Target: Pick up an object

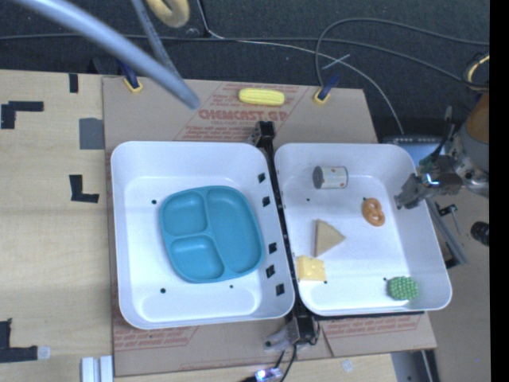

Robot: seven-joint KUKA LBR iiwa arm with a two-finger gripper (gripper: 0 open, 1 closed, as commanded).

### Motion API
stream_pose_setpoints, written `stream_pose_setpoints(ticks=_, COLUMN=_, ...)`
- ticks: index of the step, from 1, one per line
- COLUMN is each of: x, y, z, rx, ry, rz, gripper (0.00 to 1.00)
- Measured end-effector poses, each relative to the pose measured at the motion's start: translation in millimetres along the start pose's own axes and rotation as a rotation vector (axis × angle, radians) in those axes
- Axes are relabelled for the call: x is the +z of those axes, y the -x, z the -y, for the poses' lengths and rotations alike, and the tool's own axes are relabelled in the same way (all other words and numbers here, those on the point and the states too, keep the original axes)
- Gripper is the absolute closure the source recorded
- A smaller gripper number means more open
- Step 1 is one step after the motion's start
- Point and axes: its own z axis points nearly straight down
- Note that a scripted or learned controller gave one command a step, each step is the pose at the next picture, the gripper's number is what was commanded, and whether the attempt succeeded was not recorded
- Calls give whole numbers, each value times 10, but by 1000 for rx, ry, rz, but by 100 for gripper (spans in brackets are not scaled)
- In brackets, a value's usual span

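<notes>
Across the tabletop (48,237), two shallow white bins sit side by side on a sheet of printed cardboard (231,111). Left bin (131,213): holds a blue divided plate (211,233), lying flat near the bin's centre, with three compartments visible. Right bin (421,245): holds five small items, all apart from one another. A short grey cylinder (330,177) lies on its side at about 11 o'clock in this bin. A small orange pretzel-shaped piece (373,212) lies at roughly 2 o'clock, near the right wall. A tan wedge (326,236) lies near the centre. A yellow block (310,269) lies at about 8 o'clock, close to the wall shared with the left bin. A green knobbly ball (402,288) lies at about 4 o'clock, near the corner.

Outside the bins, a yellow corn-shaped piece (261,97) rests on the cardboard at 12 o'clock, beyond the divide between the bins.

The tool (413,191) is at 3 o'clock of the right bin, over its right rim, at the end of the arm (469,161) entering from the right. It is not touching any item; the pretzel-shaped piece is nearest, just to its 9 o'clock. Nothing is seen between its fingers. Whether the fingers are apart or together cannot be told at this resolution.
</notes>
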Motion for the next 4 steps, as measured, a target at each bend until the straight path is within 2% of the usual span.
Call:
stream_pose_setpoints(ticks=3, x=-71, y=-1490, z=-264, rx=-3, ry=-4, rz=-2, gripper=100)
stream_pose_setpoints(ticks=4, x=-87, y=-2056, z=-158, rx=-5, ry=-5, rz=-3, gripper=100)
